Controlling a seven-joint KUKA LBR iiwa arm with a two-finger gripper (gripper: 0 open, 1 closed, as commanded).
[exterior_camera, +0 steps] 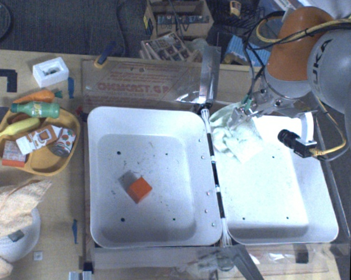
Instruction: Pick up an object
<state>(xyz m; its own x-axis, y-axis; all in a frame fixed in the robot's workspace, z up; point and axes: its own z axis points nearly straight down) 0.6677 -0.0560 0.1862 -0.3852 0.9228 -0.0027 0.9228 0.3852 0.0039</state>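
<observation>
An orange cube (140, 190) lies in the left bin (106, 133), a little left of its middle, with a grey shadow beside it. A crumpled white and pale green cloth (235, 139) sits in the far left corner of the right bin (300, 217), against the wall between the bins. My gripper (248, 107) hangs over the cloth's far edge, at the end of the grey arm with its orange band (297, 31). The cloth's top reaches up to the gripper, and I cannot tell if they touch.
A black cable fitting (294, 142) juts over the right bin's far side. Left of the bins stand a yellow bowl of toy groceries (36, 139), a small white box (51, 71) and a pale cloth (12, 216). A clear plastic sheet (143, 83) lies behind the left bin.
</observation>
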